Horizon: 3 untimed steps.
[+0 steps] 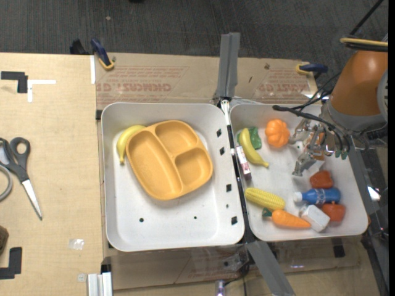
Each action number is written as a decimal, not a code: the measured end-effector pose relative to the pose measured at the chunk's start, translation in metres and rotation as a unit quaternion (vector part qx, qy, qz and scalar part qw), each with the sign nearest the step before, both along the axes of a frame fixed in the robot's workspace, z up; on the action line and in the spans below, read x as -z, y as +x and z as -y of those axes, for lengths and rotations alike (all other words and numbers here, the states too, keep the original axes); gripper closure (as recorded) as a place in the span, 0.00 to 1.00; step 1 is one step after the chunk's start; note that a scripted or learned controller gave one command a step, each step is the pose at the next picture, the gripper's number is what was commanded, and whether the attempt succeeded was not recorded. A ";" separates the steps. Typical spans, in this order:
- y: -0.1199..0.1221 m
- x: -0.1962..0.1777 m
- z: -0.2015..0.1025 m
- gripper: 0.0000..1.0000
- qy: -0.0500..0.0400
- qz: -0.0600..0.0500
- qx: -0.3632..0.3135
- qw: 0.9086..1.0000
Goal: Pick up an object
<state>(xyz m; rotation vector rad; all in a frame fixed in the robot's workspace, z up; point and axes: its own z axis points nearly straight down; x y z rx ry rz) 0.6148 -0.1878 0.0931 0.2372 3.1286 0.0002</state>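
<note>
My gripper [307, 160] hangs over the right bin [355, 190], open with nothing between its fingers. It is just right of an orange pumpkin [277, 132] and just above a red toy [321, 179]. Below it lie a blue bottle [321, 196], a white block [316, 217], another red piece [335, 211], a carrot [289, 219] and a corn cob [265, 197]. A yellow banana [250, 148] with a green piece [255, 137] lies at the bin's left side.
The left bin [173, 227] holds a yellow divided plate [170, 159] with a second banana [126, 139] at its left edge. Scissors [21, 171] lie on the bench at far left. Cables trail from the arm's wrist [361, 85] above the right bin.
</note>
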 end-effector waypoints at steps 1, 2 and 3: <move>0.013 0.000 -0.054 0.00 0.000 0.000 0.076 0.997; 0.025 0.000 -0.094 0.00 0.000 0.000 0.147 0.989; 0.017 0.001 -0.093 0.00 0.000 -0.001 0.217 0.976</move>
